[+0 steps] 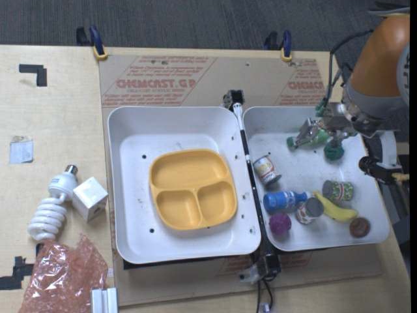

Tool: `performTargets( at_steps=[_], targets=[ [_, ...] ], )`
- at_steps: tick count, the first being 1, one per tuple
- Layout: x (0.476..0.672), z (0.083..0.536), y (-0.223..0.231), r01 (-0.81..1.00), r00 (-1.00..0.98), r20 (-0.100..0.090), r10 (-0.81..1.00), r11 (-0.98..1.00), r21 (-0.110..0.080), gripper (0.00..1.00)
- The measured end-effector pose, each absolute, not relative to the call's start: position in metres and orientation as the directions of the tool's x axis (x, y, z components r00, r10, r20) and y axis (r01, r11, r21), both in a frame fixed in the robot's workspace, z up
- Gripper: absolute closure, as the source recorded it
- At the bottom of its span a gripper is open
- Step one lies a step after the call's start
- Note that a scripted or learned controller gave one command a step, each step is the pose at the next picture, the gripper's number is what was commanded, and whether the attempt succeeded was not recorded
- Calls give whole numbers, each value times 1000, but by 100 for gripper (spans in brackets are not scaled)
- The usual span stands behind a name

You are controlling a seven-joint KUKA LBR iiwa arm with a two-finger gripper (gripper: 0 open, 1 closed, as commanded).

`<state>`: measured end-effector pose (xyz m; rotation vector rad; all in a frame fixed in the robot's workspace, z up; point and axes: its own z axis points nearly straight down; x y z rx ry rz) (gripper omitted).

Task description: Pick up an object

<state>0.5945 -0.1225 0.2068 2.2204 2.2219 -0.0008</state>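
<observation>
Pink wrap lies nearest, far left of the yellow tray. Right of the tray: small can, blue bottle, banana. My gripper hovers up-right of the tray above the right bin; can't tell my jaws' state.
</observation>
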Motion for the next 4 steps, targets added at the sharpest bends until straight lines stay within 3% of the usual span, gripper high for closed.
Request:
performTargets(
  at_steps=[1, 2, 3, 4],
  targets=[
    [551, 92, -114, 1000, 2, -1, 1000, -2, 0, 0],
    [553, 103, -114, 1000, 4, -1, 1000, -4, 3, 100],
    [552, 102, -114, 1000, 4, -1, 1000, -4, 2, 0],
    [487, 92, -129, 1000, 2, 0, 1000, -2, 0, 0]
  ],
)
